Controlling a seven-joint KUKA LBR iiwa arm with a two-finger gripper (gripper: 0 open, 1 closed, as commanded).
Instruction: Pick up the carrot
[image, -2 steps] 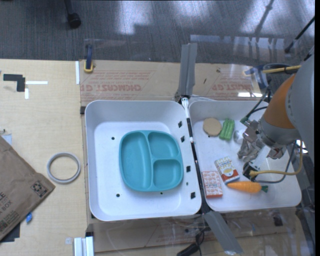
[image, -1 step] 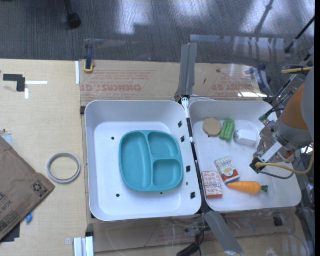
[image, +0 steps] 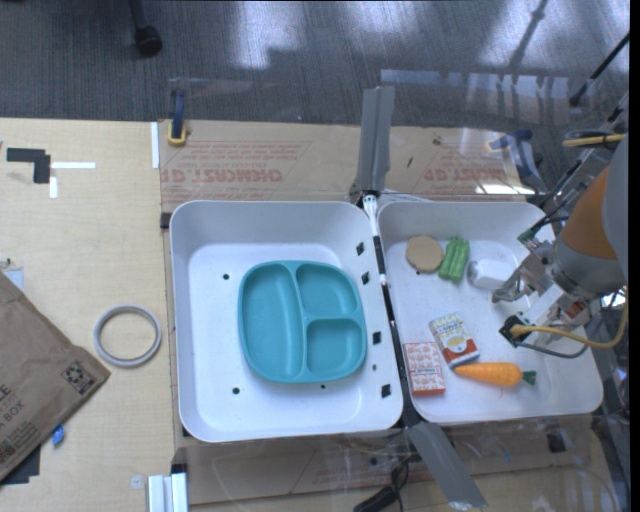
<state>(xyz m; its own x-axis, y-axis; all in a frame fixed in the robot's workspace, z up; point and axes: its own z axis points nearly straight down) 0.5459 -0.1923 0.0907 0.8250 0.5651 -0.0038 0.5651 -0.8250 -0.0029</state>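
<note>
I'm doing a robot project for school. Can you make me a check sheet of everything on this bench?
Surface: two white bins side by side, left bin and right bin, on a wooden bench.
Job's things: carrot lying near the right bin's front edge, untouched.
Clutter: teal divided plate in the left bin; green vegetable, tan round piece, white object and two small boxes in the right bin.
Grippers: gripper above the right bin, behind the carrot, holding nothing.
Cables: yellow cable looping below the wrist.
Surroundings: tape ring and cardboard box left of the bins.
</note>
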